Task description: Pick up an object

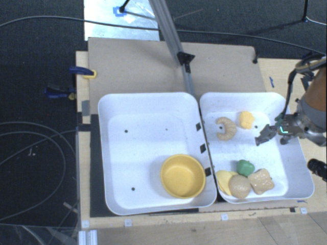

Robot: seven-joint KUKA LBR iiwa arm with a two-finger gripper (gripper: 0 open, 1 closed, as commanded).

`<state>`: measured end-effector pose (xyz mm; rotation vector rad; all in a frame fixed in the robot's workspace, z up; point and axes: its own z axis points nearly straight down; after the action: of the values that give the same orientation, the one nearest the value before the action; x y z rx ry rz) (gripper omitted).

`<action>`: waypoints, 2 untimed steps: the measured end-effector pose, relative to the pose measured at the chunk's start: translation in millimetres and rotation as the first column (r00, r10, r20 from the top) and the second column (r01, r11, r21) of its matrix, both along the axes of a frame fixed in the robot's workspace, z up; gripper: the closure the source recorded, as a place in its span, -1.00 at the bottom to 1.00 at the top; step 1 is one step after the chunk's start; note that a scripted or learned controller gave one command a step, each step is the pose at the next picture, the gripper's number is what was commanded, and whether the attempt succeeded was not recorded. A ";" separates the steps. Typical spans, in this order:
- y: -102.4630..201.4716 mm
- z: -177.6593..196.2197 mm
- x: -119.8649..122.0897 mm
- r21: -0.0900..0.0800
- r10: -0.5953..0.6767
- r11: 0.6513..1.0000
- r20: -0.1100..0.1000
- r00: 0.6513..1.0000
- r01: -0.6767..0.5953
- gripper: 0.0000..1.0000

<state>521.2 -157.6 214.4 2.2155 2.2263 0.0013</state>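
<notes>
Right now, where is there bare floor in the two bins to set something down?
Left white bin: bare everywhere except the round yellow bowl at its near right corner. Right white bin: crowded near edge around the green toy pepper; small bare patch between it and the tan croissant.

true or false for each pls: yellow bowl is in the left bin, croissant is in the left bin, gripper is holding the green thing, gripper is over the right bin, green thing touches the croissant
1. The yellow bowl sits in the left bin. True.
2. The croissant is in the left bin. False: it lies in the right bin.
3. The gripper holds the green thing. False: that lies on the bin floor, apart from the gripper.
4. The gripper is over the right bin. True.
5. The green thing touches the croissant. False: bare bin floor separates them.
</notes>
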 end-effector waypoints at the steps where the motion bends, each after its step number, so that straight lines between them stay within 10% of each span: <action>1: 0.0 0.3 0.2 0.000 0.000 1.000 0.001 1.000 0.000 -1.00; 2: -5.0 -44.9 7.2 0.000 -0.004 1.000 -0.002 1.000 0.004 -1.00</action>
<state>528.4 -162.6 169.5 2.2206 2.2231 -0.0009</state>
